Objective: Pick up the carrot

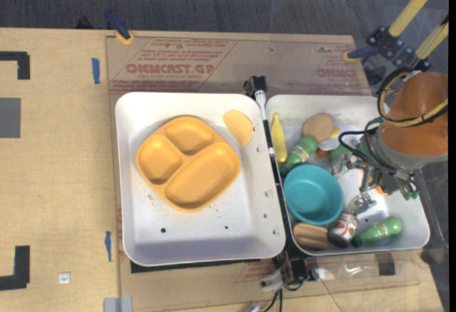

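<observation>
My gripper [371, 191] hangs low in the right part of the right bin [420, 232], under the orange wrist band. It is just above a white block [373, 209] and a green bottle-shaped toy [379, 231]. A small orange-red piece [329, 154] shows between the tan round toy [320, 125] and the teal bowl [312, 193]; I cannot tell whether it is the carrot. An orange and white toy [344, 227] lies below the bowl, to the gripper's lower left. Cables and the wrist hide what lies right beside the gripper.
The left bin [135, 232] holds an orange divided plate [189, 161] and a yellow slice [239, 125]. In the right bin, a yellow banana [277, 139] lies along the left wall, with a green toy [303, 150] by it and a bread roll [310, 234] at the front.
</observation>
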`<state>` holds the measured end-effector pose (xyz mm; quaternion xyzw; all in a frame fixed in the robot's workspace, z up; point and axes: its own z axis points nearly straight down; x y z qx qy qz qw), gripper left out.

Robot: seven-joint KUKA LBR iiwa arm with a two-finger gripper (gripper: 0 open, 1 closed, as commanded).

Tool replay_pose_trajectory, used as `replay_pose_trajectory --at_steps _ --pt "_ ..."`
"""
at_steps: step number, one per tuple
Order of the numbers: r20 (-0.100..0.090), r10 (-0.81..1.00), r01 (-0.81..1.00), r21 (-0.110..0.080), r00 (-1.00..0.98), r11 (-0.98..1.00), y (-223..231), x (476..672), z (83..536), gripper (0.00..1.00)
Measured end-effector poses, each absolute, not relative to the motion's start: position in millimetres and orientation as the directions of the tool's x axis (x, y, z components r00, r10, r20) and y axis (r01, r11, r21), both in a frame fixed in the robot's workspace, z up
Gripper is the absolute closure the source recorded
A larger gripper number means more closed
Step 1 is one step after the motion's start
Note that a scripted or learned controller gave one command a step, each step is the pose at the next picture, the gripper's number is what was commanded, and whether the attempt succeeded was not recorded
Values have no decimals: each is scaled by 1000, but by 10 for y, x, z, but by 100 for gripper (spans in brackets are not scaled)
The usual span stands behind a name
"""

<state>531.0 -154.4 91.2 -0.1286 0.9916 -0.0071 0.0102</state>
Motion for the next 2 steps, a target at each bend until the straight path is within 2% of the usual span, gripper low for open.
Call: replay_pose_trajectory --at_steps 1,2 --pt "-16 -122 -121 -5 -992 993 -2169 5291 898 0" --pt "-30 -125 -125 -11 -992 992 -2155 5339 1041 100"
